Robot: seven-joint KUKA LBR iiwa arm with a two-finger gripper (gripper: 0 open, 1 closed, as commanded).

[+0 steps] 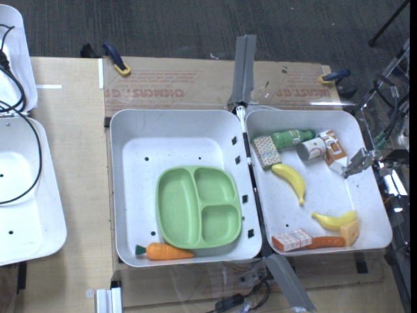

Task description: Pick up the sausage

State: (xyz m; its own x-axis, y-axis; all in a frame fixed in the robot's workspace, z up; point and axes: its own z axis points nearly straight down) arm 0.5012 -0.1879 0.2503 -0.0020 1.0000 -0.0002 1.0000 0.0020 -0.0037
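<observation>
Orange-red sausage (328,242) lies flat in right bin (365,194), near wall, long axis left-right, between carton (291,240) and cheese wedge (351,232). Claw (357,163) at bin's right rim, grip state unclear, nothing seen held. Sausage sits nearer and left of claw.

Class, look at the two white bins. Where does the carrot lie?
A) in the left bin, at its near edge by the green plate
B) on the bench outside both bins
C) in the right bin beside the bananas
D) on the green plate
A: the carrot lies in the left bin, at its near edge, just in front of the green plate.
</observation>
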